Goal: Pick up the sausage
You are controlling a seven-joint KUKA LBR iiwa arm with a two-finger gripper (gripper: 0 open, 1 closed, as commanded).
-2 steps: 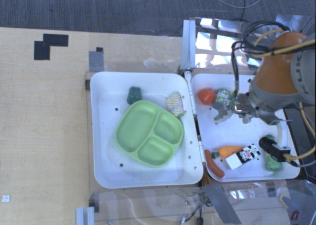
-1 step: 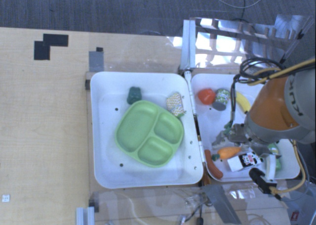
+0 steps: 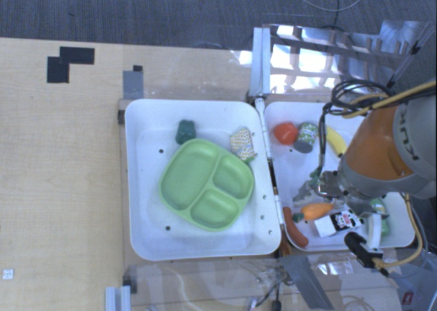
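- The worktop (image 3: 61,166) fills the left and centre of the frame, pale wood and bare save for black markers at the upper left.
- The left bin (image 3: 140,234) sits at centre. It carries a green divided plate (image 3: 207,184), a dark green piece (image 3: 185,132) at its upper edge, and a patterned piece (image 3: 242,143) just beside the plate's upper right corner.
- The right bin (image 3: 283,115) lies at the right of the frame, touching the left bin along a shared wall. Much of it is covered by the arm (image 3: 382,149), which enters from the right.
- The hand (image 3: 321,190) hangs low over the middle of the right bin. Its state cannot be told, and nothing is seen to be held.
- The sausage (image 3: 294,228), reddish brown, lies in the lower left corner of the right bin, close against the shared wall and near the lower rim. It lies untouched, below and left of the hand.
- An orange carrot-like item (image 3: 319,211) and a printed white packet (image 3: 339,223) lie just beside the sausage, between it and the hand.
- A red item (image 3: 285,132), a dark can (image 3: 306,137) and a yellow item (image 3: 335,141) sit along the bin's upper part, well apart from the sausage.
- Judgement: the step in hand is the approach. The pick is not yet made.
- Judgement: the next move calls for a shift down and left, with the closing direction set across the sausage's width.
- Judgement: room is tight. The wall and rim crowd two sides, the carrot-like item a third. Open floor lies only above the sausage along the wall.
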